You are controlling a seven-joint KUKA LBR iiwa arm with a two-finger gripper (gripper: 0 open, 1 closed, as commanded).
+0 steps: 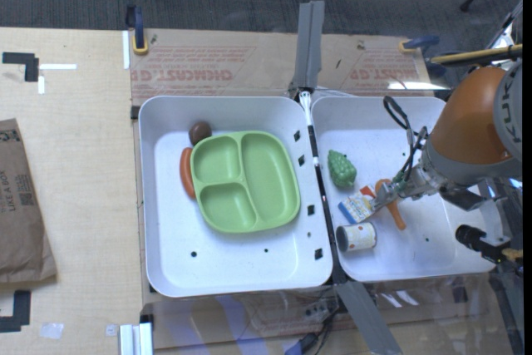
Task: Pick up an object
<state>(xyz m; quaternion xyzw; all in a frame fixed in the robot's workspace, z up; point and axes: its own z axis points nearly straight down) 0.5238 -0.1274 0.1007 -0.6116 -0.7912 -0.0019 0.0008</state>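
The right bin (432,249) holds a green knobbly item (341,168), a blue and white packet (355,207), a white cylinder with a red rim (357,237) lying on its side, and a thin orange stick (396,215). My gripper (386,194) is low in this bin, right over the orange stick's upper end and just right of the packet. The arm's orange band (470,125) hangs above the bin's right part.
The left bin (166,262) holds a green divided plate (245,180), a brown round item (200,131) and an orange-red sausage shape (186,172) along the plate's left side. A grey divider (309,46) stands behind the bins. A brown paper bag (21,204) lies at the far left.
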